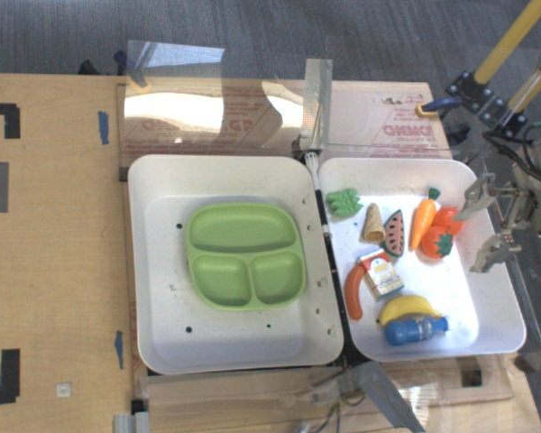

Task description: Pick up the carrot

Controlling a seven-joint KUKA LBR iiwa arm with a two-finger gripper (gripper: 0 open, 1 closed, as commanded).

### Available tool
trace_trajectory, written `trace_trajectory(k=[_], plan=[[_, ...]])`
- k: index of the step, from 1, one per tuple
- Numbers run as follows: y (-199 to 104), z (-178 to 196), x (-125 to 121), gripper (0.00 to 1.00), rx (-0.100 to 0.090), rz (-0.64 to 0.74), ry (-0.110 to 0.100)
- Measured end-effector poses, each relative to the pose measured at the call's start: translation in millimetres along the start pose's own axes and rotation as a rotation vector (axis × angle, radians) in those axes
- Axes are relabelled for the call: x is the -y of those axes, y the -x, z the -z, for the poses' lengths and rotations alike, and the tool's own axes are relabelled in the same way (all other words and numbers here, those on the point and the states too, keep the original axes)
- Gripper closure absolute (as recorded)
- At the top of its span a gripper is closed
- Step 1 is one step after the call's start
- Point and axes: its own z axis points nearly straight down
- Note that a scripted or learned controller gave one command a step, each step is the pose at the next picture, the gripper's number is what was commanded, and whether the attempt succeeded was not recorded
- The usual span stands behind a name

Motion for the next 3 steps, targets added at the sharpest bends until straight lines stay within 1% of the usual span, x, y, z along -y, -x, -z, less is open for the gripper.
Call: trace_trajectory(k=[1, 2, 3], plan=[[20.8, -161.0, 14.8, 0.0, -0.014, -0.191, 0.004], [109.2, -173.9, 16.6, 0.0, -0.003, -0.133, 0.0], [124.8, -174.6, 2.2, 0.0, -0.049, -0.457, -0.008]])
